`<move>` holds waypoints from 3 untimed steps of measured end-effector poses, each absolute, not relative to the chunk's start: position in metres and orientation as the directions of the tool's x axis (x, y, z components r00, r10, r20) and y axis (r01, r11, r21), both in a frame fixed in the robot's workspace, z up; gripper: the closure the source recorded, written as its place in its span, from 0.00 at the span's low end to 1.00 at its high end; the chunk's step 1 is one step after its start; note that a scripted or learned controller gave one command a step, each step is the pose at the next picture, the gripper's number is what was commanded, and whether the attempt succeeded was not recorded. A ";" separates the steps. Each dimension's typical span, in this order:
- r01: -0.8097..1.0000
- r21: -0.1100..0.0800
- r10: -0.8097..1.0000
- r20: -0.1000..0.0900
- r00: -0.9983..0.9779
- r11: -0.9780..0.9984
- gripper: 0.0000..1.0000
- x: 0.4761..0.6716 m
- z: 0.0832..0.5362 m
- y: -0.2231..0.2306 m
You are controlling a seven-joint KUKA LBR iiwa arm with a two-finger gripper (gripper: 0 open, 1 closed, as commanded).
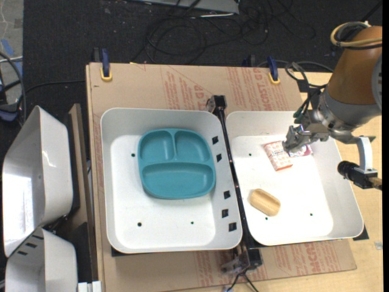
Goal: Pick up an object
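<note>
The small red-and-white packet [278, 155] lies flat in the right-hand bin [340, 224], just beside and below-left of the gripper [296, 137], whose opening cannot be told, so a short shift over it is best made before descent.

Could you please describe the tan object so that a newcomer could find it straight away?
Look in the right bin. The tan bread-like lump lies alone near its front left. Unlike the flat pink-and-white packet farther back by the gripper, it is rounded and plain.
</note>
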State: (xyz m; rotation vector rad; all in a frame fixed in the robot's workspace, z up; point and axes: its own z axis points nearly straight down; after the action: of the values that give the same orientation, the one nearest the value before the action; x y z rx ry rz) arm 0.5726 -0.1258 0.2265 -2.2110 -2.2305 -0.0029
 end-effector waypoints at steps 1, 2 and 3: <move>1.000 -0.001 1.000 0.002 -0.008 0.008 1.00 0.573 0.218 -0.076; 1.000 -0.001 1.000 0.002 -0.008 0.008 1.00 0.577 0.212 -0.029; 1.000 0.002 1.000 0.001 -0.008 0.008 1.00 0.575 0.226 0.022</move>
State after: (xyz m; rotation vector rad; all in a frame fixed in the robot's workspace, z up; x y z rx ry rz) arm 0.5754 0.0215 0.2256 -2.2126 -2.2309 -0.0029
